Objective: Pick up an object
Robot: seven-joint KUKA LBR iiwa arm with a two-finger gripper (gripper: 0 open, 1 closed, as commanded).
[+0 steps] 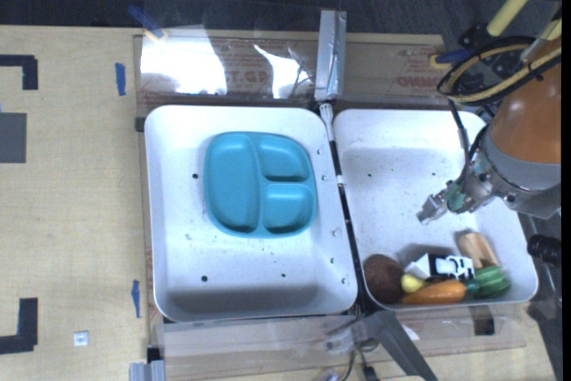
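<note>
Objects cluster (437,277) at the right bin's (393,138) 6 o'clock wall: brown ball (382,276), carrot (434,291), green piece (489,282), tan block (476,247). Gripper (436,206) hovers at their 12 o'clock, nothing between its parts; jaw state cannot be told. Risk: tight packing against the wall may spoil a grasp; the left bin (169,192) holds a blue tray (260,183).

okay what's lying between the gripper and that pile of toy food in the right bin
Nothing: in the camera view, bare white bin floor separates the gripper from the toy food pile along the near edge.
</note>
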